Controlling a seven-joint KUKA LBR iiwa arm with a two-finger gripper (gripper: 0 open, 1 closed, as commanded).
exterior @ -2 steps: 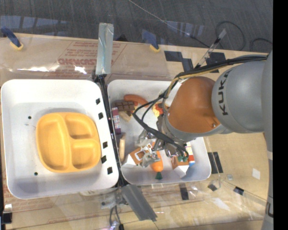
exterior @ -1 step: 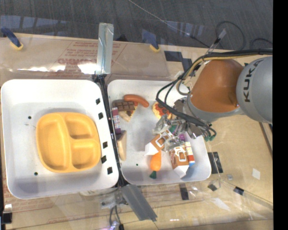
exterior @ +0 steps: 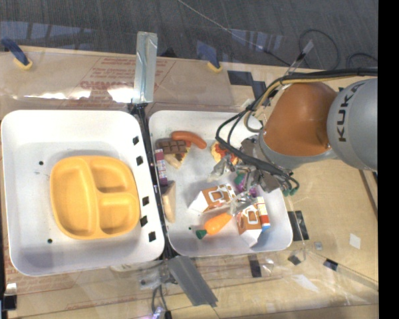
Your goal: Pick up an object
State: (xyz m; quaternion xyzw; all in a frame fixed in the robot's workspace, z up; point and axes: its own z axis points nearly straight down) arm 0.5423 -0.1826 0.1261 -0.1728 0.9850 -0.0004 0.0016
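Carrot (exterior: 217,224) lies slantwise in right bin (exterior: 186,244), green tip lower-left; gripper (exterior: 243,181) state unclear.

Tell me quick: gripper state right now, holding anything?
Gripper: cannot be told; it sits low in the right bin, among the small cartons, with its tip hidden by cables and clutter.

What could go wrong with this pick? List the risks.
1. Clutter: the tool hangs over tightly packed items in the right bin. The two small cartons and the carrot lie close together, so it could nudge or catch two at once.
2. Cables loop near the wrist and may snag.
3. The view hides the fingertips, so a miss may go unnoticed.
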